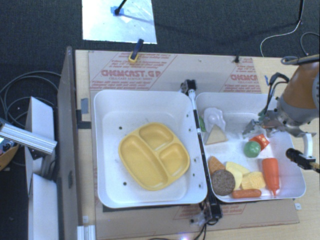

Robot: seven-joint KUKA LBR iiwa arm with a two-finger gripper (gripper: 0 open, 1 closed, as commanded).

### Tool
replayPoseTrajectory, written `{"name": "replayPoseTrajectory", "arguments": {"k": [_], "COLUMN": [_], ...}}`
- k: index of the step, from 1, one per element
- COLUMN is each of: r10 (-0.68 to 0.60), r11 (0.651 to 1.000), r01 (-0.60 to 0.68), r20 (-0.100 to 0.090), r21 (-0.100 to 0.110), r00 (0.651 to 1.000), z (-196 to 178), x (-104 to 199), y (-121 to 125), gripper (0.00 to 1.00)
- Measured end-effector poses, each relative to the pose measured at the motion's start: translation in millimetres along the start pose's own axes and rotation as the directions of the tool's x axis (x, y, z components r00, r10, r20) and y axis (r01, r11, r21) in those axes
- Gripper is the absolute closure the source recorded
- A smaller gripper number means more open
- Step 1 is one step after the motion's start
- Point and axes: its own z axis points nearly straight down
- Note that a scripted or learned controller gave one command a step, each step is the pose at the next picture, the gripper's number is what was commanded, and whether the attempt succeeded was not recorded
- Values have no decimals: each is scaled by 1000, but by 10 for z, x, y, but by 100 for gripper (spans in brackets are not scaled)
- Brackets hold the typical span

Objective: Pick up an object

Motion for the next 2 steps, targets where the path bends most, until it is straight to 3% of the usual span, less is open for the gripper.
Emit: {"name": "replayPoseTrajectory", "arguments": {"k": [1,2], "r10": [-9,1], "r11": [1000,1000], "r01": [9,-1], "r20": [5,0], "r21": [-21,-5], "r00": [1000,1000], "z": [-857,148], "x": [182,97], "y": [475,-65], "gripper": [0,0]}}
